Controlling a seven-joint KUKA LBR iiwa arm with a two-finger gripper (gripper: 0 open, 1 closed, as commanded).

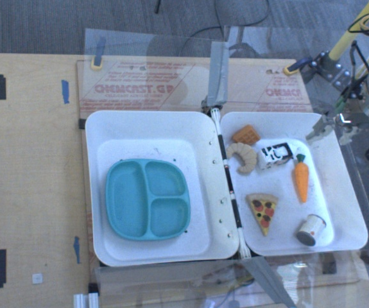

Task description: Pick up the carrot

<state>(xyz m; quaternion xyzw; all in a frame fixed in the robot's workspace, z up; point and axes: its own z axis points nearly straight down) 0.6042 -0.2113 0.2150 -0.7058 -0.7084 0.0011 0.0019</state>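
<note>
Carrot [300, 179] lying untouched in the right-hand bin [351, 201], not yet picked up.

Small and orange with a green top, it lies lengthwise near the bin's right side, just beside a black-and-white carton [275, 154], with a pizza slice [262, 212], a croissant [244, 156], a waffle [245, 135] and a toppled cup [310, 229] around it. It looks like a light, rigid, smooth toy; gripping across its thick middle seems safest, since the tapered tip could slip. The gripper [328, 126] hovers at the bin's upper right corner, jaws apparently apart, holding nothing. A teal divided plate [147, 199] sits in the left bin [149, 124].
</note>
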